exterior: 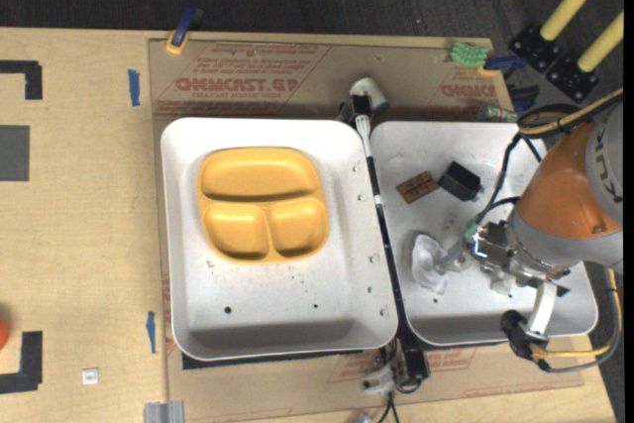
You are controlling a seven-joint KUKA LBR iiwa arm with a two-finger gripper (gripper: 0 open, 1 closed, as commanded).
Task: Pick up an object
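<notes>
The arm [580, 198], grey with a glossy orange band, reached low over the right bin [426, 139], and its gripper [475, 248] sat just beside a crumpled clear wrapper [428, 263]; I couldn't tell its opening or any hold. Behind lay a flat brown bar [416, 185] and a black block [460, 180], while the left bin [188, 213] carried a smooth yellow three-part tray [264, 203].

- the brown sheet [327, 79] under the two bins has "CHEMCAST GP" printed in red, upside down from this angle. It sits up and to the left of the gripper [458, 253]
- same red print starts again on that sheet, straight above the gripper, but it's cut off and I can't read it
- smaller line above the big print is too blurry
</notes>
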